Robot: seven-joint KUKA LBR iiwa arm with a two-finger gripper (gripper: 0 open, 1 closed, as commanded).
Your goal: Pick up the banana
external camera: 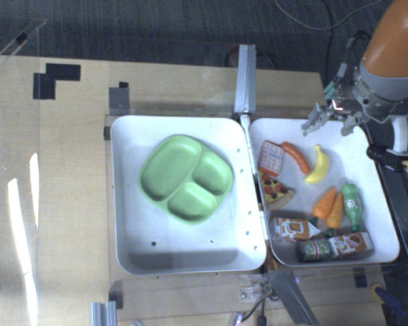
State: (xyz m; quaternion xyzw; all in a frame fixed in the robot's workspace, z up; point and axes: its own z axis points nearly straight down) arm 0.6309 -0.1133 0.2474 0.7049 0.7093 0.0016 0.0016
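The yellow banana (317, 166) lies in the right bin (387, 240), in its back half, curved and pointing toward the far wall. My gripper (332, 123) hangs over the bin's back edge, a short way beyond the banana and apart from it. Its two fingers (315, 121) are spread open with nothing between them.
Just left of the banana lie an orange sausage (296, 157) and a red box (272, 158). A pizza slice (275, 192), carrots (328, 208), a green bottle (351, 206), cartons (292, 229) and a can (317, 248) crowd the front. A green divided plate (187, 177) sits in the left bin (129, 250).
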